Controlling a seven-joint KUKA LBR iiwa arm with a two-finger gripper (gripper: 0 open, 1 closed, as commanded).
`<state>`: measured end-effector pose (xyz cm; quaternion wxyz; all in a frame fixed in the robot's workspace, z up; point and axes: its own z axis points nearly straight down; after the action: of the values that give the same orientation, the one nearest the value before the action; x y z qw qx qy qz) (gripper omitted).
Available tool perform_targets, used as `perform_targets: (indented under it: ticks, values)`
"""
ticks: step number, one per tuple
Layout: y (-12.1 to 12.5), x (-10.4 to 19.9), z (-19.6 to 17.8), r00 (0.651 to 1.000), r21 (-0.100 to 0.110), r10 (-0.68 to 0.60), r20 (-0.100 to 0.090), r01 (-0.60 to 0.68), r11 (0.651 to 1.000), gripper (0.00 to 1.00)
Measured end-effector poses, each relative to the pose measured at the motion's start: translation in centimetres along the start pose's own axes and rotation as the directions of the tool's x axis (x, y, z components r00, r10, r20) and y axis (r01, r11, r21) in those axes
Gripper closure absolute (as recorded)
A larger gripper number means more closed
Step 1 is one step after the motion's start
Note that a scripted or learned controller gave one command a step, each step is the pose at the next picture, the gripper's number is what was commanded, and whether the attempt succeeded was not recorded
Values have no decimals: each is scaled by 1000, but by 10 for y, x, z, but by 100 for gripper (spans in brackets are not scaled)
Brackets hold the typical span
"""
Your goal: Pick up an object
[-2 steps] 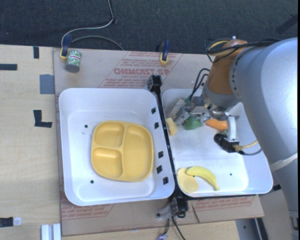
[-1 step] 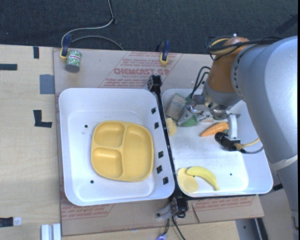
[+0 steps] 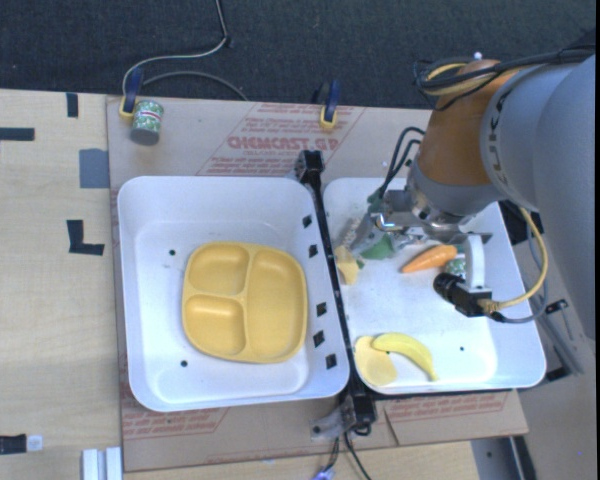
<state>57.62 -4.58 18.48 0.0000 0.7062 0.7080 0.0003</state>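
Gripper (image 3: 365, 236), finger state indiscernible, low in right bin (image 3: 520, 363) beside green item (image 3: 378, 249) and carrot (image 3: 427, 258): crowding risks a missed or double grasp.

two shallow white plastic bins stand side by side on a flat cardboard sheet (image 3: 270, 138). in the left bin (image 3: 140, 228) lies a yellow divided plastic tray (image 3: 245, 301), about in its middle. in the right bin (image 3: 510, 363): a yellow toy banana (image 3: 408, 352) near the front edge, an orange toy carrot (image 3: 427, 258) behind it, w/ a small green item (image 3: 376, 249) left of the carrot. the grey and orange arm's gripper (image 3: 385, 223) is over the right bin's back left part, just beside the green item.
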Motion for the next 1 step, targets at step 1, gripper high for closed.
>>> perform_targets:
  ticks: [1]
  values:
    - [-57, 37, 1, 1000, 2, 1, 1, -1, 1000, 100]
